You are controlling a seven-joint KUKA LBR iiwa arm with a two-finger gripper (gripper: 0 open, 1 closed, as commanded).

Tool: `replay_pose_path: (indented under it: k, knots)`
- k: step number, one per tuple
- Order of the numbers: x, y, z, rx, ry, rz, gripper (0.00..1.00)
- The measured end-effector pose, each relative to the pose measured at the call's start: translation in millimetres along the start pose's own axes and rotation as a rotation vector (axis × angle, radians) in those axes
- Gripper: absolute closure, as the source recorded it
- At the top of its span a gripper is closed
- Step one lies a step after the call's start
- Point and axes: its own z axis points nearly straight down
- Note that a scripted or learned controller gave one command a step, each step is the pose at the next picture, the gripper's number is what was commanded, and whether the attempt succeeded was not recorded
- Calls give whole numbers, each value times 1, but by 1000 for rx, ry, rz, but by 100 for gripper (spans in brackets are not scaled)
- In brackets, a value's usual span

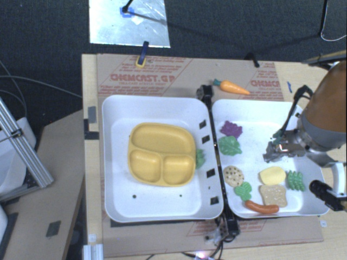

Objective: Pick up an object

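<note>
While two shallow white bins sit side by side on a cardboard-covered bench, the scene is viewed from above at a slant. A yellow divided tray (161, 154) is seen in the left bin (116, 199), with a small green toy (200, 157) tucked just beside the tray's right edge. Toy foods are scattered in the right bin (255, 108): a purple piece (231, 128), a green leafy piece (229, 145), a speckled cookie (233, 175), a small green sprig (243, 190), a red sausage (262, 207), a slice of bread (273, 195), a pale yellow piece (272, 175) and a dark green ridged piece (295, 180). An orange carrot (231, 87) lies outside the bins, on the cardboard behind them.

A grey arm is reached in from the right, and the gripper (276, 149) is poised low over the right bin, just above the pale yellow piece and apart from the leafy piece. Nothing is seen held. Whether the tool is wide or narrow cannot be told from this angle.

The step in hand is judged to be the approach, with no object yet picked. For the next move, a target must be settled on, most likely the pale yellow piece as the nearest, and the tool must be lowered squarely over it before closing, so that the neighbouring bread is not nudged.
</note>
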Motion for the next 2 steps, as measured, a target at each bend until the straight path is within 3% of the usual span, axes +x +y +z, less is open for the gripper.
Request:
replay_pose_path:
  k: [1, 2]
  knots:
    - [97, 0, 8, 9, 1, 0, 100]
    - [146, 2, -56, 3, 0, 4, 100]
